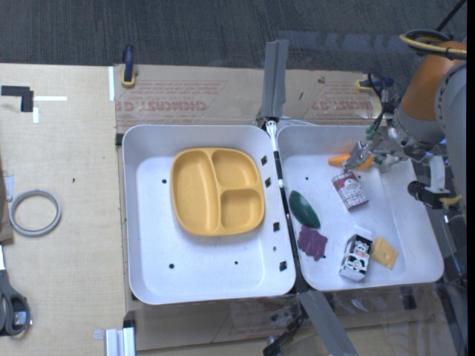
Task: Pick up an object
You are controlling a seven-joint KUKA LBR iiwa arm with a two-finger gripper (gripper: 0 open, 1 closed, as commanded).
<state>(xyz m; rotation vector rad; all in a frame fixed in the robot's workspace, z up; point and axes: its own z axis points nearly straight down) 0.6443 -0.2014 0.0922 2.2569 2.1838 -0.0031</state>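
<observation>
Milk carton [357,257] foremost; pincer [361,156] partly hides orange object [340,159], grip state unclear.

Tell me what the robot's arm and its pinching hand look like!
The grey robot arm is thick and rounded, with a shiny orange band above its wrist. A yellow cable loop curls over the top. Its small metal two-finger gripper is silvery with dark parts.

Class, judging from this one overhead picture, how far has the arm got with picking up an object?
Done: the end effector is down in the right white bin, at the small orange carrot-shaped piece.
In hand: nothing visibly lifted; whether it grips the orange piece is unclear.
Left: a clear grasp and lift. The red-and-white packet, green oval, purple piece, black-and-white carton and yellow wedge lie loose.
</observation>
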